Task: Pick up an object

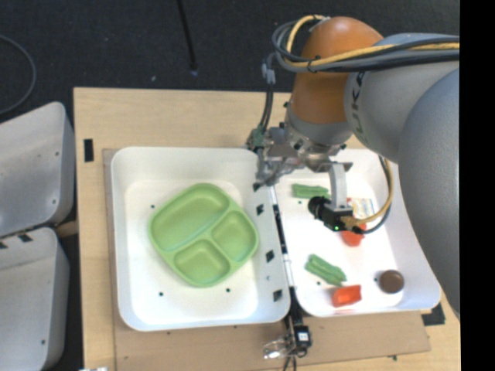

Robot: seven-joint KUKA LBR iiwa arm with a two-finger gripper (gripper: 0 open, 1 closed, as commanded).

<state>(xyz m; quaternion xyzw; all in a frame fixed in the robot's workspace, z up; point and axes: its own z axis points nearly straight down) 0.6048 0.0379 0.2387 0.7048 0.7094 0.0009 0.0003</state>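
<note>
Gripper (269,168) over right bin (402,242) far-left edge, grip state can't tell. Green pod (325,269) prob. light, softish; pinch across mid.

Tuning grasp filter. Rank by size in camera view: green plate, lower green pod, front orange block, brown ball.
1. green plate
2. lower green pod
3. front orange block and brown ball: about equal, can't rank.

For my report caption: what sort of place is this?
Likely a robotics lab: a robot arm hangs over a wooden bench with two white bins, the left bin holding a green divided plate, the right bin small toy-like food pieces.
</note>
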